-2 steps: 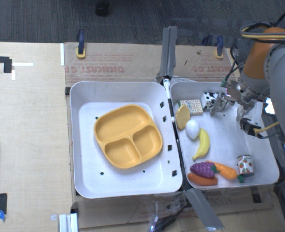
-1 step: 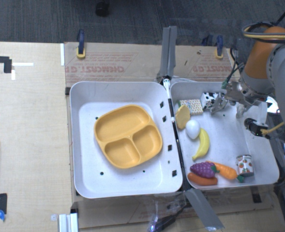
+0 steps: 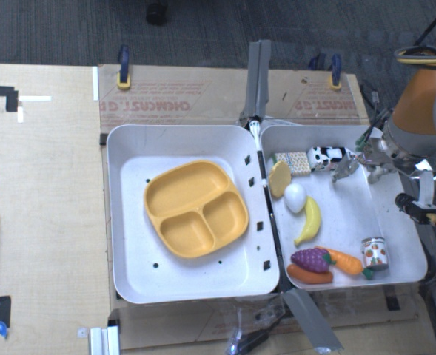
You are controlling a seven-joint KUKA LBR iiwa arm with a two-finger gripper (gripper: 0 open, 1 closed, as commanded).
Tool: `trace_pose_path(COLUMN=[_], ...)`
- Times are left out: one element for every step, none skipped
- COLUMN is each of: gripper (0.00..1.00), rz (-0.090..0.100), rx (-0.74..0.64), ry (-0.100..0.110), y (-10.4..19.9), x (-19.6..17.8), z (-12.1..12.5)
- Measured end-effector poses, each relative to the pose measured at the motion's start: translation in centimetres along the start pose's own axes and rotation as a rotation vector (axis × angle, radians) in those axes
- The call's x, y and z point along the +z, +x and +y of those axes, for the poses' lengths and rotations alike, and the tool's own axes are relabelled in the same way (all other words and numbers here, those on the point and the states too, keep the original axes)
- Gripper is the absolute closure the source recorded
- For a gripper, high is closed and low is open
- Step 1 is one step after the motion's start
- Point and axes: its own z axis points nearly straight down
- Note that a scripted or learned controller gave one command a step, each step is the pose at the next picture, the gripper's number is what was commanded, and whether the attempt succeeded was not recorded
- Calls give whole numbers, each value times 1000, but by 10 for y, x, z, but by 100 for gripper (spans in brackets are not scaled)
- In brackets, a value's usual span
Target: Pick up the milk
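Milk [image 3: 327, 157] lies on its side at the right bin's [image 3: 395, 272] far edge, beside a cracker [image 3: 295, 163]. Gripper [image 3: 349, 167] low, just right of the milk, fingers parted, nothing between them. Left bin [image 3: 121, 220] bears a yellow tray [image 3: 195, 208].

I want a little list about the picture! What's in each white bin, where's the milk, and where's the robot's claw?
left bin: yellow plastic plate with three sections
right bin: yellow banana, white egg, purple grapes, orange carrot, small jar
milk: black-and-white cow-patterned carton, lying at the right bin's back edge
gripper: just right of the milk
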Motion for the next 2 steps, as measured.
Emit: trace_pose_path(gripper=[0,100], rz=[-13,-14], rx=[-289,-287], ry=[16,25], y=[47,44], x=[-1,-7], z=[36,34])
